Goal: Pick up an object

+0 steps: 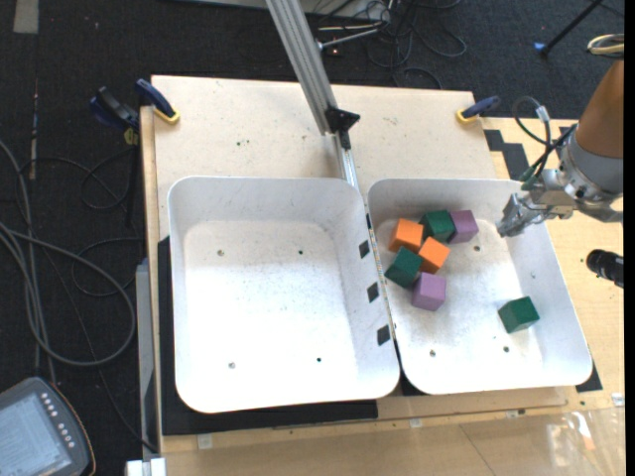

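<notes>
The pale surface carries two shallow white bins side by side: the left bin and the right bin, where all the blocks lie. The grey arm reaches in from the right and ends in the claw, which hangs at the right bin's upper right edge, just past the cluster; whether it stands wide or narrow cannot be told from this slant, and nothing shows between its tips. The cluster near the divider packs five blocks touching or nearly so: an orange block, a dark green block, a purple block, a second orange block, a second green block and, just below, a second purple block. A lone green block sits well apart, toward the lower right. That lone block looks the safer pick: free sides, no neighbours to jostle. Centre over it, square up to its faces, then descend straight.
</notes>
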